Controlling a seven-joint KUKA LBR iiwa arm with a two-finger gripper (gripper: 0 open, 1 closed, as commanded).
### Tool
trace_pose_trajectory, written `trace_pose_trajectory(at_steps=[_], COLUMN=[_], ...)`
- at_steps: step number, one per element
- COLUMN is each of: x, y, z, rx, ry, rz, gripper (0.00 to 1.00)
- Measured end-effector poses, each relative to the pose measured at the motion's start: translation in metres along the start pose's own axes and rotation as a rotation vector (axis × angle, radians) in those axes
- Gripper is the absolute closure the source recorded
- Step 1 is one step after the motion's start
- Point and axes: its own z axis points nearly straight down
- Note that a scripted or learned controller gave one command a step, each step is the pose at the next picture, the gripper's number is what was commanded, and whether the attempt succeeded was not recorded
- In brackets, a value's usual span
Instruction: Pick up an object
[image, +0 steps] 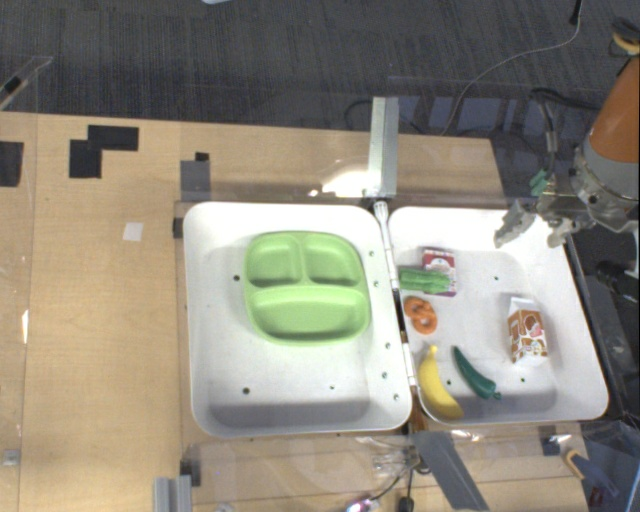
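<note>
Camera view, taken from above at a slant, has the wooden bench (90, 330) as its largest thing, spreading away to the left of the claw (533, 224). Next in size are the two white bins: the left bin (215, 400) lies well to the claw's left, and the right bin (585, 385) sits under and below the claw. A green divided tray (304, 285) rests in the left bin, well apart from the claw. The grey arm (612, 165) with its orange band reaches in from the right and ends at the claw, which hangs above the upper right part of the right bin.

The smaller things all lie in the right bin, below and to the left of the claw. A brown and white packet (526, 334) lies below it, the nearest of them. A banana (437, 381) and a dark green pepper-like piece (474, 372) lie farther down, near the front wall. A red and white box (438, 262), a green pod-like piece (424, 282) and an orange pretzel-like ring (421, 315) sit to its left, near the divider.

The claw's two fingers stand apart, released, with nothing between them. Judged from this, the pick is not yet done: choosing an object, descending, closing and lifting all remain.
</note>
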Motion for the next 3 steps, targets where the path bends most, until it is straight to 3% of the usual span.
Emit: trace_pose_trajectory(at_steps=[1, 2, 3], x=[-0.023, -0.050, 0.043], y=[-0.038, -0.067, -0.108], z=[0.101, 0.157, 0.157], rx=[0.001, 0.000, -0.018], ry=[0.000, 0.000, -0.001], rz=[0.077, 0.056, 0.218], gripper=[0.00, 0.00, 0.00])
